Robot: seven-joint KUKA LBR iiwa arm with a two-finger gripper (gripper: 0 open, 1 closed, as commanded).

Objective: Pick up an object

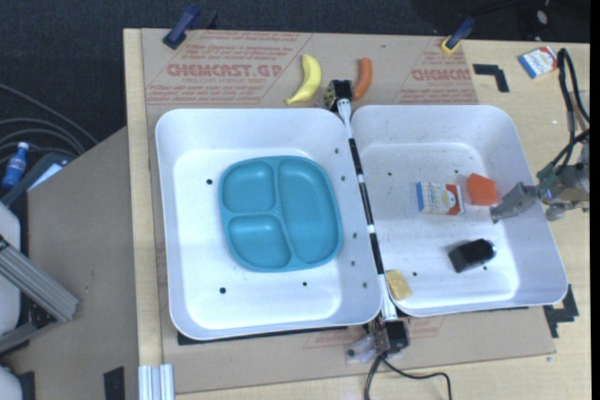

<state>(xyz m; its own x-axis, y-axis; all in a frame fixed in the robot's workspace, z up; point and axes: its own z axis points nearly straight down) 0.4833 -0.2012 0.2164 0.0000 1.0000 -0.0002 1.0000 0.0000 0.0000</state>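
i see the small carton [439,198] lying flat near the middle of the right bin [506,131], its long axis running left to right, orange cap end [481,190] pointing toward the gripper [511,201] just beside it at the bin's right wall. whether the gripper is spread or closed i cannot tell. a black block [471,254] sits below, slightly tilted, with bare floor toward the left wall. the blue divided plate [280,212] fills the left bin [183,145].

I see my grey metal 2-finger gripper [504,204] low at the right side, reaching leftward, fingertip state unclear.
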